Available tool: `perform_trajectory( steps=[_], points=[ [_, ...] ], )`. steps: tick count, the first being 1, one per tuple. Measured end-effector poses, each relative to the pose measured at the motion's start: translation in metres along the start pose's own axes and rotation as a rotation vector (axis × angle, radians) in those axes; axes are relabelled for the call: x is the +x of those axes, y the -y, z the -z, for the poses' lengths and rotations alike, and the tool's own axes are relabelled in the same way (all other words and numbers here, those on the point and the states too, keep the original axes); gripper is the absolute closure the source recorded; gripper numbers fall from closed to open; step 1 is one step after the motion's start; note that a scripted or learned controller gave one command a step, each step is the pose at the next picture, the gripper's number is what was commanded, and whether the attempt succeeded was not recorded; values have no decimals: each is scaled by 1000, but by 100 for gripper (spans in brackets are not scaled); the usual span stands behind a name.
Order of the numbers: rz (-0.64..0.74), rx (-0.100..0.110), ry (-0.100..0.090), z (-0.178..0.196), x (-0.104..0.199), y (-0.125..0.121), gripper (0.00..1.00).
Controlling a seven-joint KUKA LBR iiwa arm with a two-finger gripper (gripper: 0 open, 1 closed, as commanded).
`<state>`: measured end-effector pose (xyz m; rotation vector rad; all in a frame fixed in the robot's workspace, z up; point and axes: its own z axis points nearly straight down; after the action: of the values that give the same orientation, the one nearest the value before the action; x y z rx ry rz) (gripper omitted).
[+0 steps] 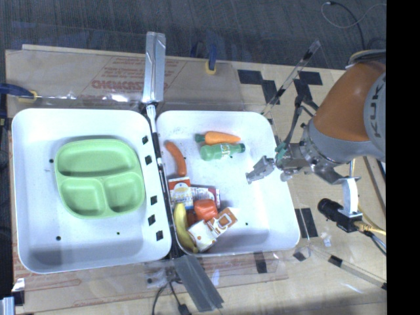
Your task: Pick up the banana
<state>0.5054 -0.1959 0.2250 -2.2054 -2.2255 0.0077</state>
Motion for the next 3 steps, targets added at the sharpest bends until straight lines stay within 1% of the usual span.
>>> perform_trajectory(
  steps=[1, 2, 3],
  points=[
    [7, 8, -2, 6, 1, -1, 100],
    [-268, 2, -1, -17, 37, 28, 100],
    [-559, -3, 1, 68, 48, 11, 100]
  ],
)
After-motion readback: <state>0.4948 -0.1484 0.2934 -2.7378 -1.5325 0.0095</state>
